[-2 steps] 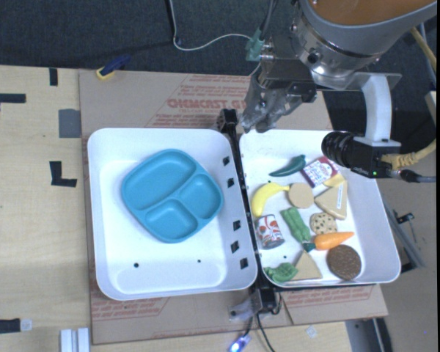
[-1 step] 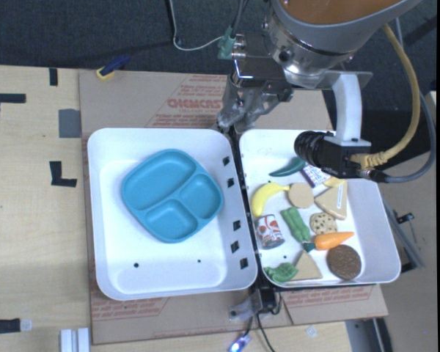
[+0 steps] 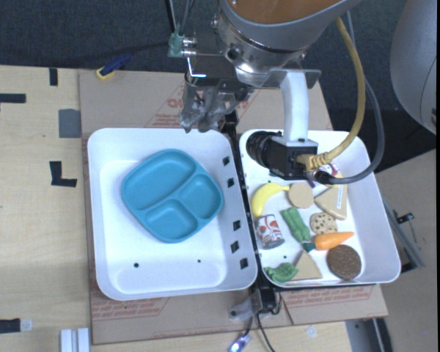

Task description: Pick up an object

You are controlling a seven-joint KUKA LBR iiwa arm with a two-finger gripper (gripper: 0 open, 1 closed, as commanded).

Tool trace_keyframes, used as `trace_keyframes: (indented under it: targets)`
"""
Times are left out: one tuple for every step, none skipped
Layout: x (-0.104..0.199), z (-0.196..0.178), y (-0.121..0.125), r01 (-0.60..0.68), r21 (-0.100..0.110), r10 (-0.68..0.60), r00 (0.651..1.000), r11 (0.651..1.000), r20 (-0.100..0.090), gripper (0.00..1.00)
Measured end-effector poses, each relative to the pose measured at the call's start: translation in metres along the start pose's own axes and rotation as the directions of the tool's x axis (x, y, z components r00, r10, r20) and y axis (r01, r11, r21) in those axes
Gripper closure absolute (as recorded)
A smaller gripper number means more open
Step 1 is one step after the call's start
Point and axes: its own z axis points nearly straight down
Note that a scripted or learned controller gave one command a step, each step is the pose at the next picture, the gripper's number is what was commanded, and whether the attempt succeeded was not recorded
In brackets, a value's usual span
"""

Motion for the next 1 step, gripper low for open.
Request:
trace_keyframes:
  targets:
    - [-0.0018,-0.0105,0.0003,-0.002,0.000,0.002,1.000,1.000,0.000,1.00]
